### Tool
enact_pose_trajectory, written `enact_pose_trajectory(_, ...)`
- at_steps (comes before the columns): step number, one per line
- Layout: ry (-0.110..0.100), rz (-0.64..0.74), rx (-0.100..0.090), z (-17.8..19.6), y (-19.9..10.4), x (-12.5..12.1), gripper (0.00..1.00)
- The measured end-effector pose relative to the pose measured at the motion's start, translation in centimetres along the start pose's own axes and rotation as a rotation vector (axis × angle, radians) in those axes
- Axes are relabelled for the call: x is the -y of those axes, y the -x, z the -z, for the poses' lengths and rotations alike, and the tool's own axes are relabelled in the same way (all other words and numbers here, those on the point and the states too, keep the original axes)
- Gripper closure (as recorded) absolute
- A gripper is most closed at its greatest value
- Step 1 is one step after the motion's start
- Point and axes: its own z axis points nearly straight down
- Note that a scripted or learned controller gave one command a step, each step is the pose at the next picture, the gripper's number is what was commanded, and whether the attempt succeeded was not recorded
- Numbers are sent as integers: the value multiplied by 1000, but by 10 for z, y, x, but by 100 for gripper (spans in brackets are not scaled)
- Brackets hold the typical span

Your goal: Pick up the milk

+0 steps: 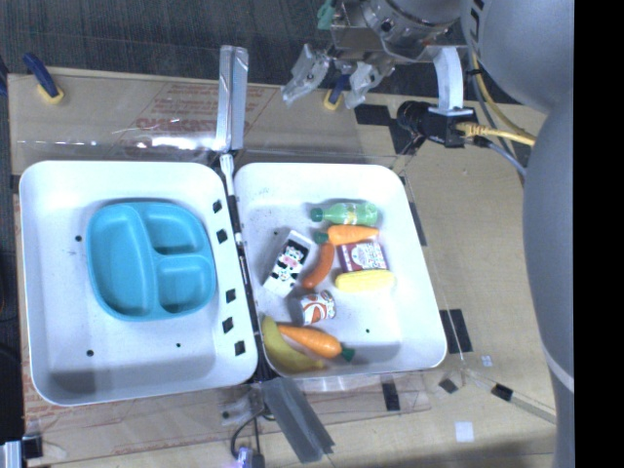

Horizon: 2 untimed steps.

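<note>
The two-finger metal gripper hangs above the far edge of the bench, beyond the right shallow white bin, and its fingers are spread wide with nothing between them. The milk, a small white carton with black cow spots, lies on its side in the left part of that bin, near the divider between the two bins.

The carton is not alone. A long orange carrot lies just beside it on the right and seems to touch its edge. Further right there are a dark red rectangular packet and a yellow oblong piece like a lemon or a cheese. A green plastic bottle lies behind them, and a yellow banana with a second orange carrot on it lies at the near edge. The left white bin holds a blue plastic tray with compartments.

In my judgement, the main risk is the crowding. If the fingers come down a little too far to the right, they can close on the carrot instead of the milk, or take both. Because the carton lies flat and slanted, fingers not turned to match its narrow sides can slide off or push it against the bin wall.
</note>
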Motion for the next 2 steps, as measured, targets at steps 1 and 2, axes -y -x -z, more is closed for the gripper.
enact_pose_trajectory(1,-4,69,-1,-228,61,9,0)
enact_pose_trajectory(2,-2,58,-2,-327,85,49,0)
